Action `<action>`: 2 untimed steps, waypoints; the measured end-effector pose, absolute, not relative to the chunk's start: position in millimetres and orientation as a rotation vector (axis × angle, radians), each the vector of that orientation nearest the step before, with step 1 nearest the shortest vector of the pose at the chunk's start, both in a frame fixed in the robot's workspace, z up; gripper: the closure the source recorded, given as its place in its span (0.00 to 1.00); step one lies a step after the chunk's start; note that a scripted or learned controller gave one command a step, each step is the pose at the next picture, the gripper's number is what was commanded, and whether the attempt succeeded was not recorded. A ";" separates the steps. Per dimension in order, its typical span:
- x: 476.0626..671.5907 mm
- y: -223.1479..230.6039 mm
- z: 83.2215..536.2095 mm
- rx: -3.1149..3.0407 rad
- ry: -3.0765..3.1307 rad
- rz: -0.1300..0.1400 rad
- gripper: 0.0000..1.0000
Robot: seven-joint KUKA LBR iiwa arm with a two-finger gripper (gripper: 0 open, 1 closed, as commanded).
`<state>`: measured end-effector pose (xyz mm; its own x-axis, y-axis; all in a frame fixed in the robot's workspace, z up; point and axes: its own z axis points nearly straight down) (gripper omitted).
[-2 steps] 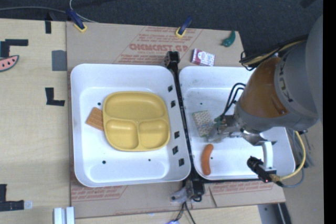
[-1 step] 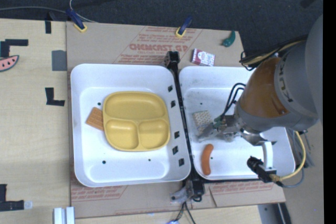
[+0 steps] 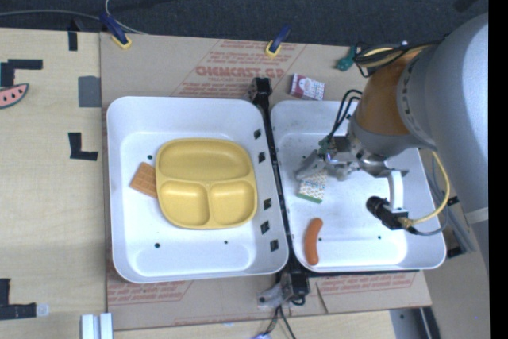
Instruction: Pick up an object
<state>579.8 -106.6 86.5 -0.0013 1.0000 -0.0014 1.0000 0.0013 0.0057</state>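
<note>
Two loose things lay in the right bin [image 3: 421, 254]: a small pale packet [image 3: 313, 186] near its middle and an orange-red sausage [image 3: 313, 240] by the front wall. The gripper [image 3: 319, 165] hung just over the packet's upper edge, perhaps touching it; whether its fingers stood wide or narrow I could not tell, and nothing showed between them. The packet looked light, thin and somewhat limp, likely to slide on the smooth bin floor, so a pinch across its short sides seemed best. The sausage looked light and firm, rounded and apt to roll; gripping across its middle would suit it. In the left bin [image 3: 127, 250] a yellow tray [image 3: 208, 182] rested partly over a tan wafer [image 3: 144, 179], both well apart from the gripper
</note>
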 end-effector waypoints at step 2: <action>598.0 -95.6 86.2 2.215 2.220 0.004 0.00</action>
<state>598.0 -95.6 86.2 -0.0019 1.0000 -0.0019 1.0000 0.0019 0.0058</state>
